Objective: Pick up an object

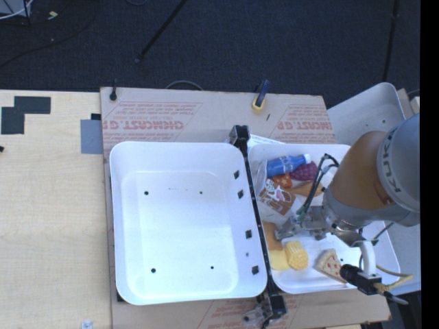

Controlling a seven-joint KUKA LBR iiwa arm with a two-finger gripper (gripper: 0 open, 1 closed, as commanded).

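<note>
Across the middle of the frame you have the two white bins on the cardboard-covered bench: the left bin [175,279] takes up the centre, the right bin [391,252] sits at centre right with the clutter in it. Over that right bin, the arm [374,177] comes in from the right edge, its grey and orange bulk covering much of the bin. Below the wrist, the gripper [306,223] hangs low among the objects; you cannot tell how its fingers stand or whether anything is between them. Around it lie a blue bottle [288,164] toward the bin's upper part, a brown-and-white packet [274,196] just below that, a yellow corn cob [296,255] and a pizza slice [329,263] near the lower rim. You look to be at the reach-and-grasp step. Next, you need a firm closure on one piece, then a straight lift.
</note>
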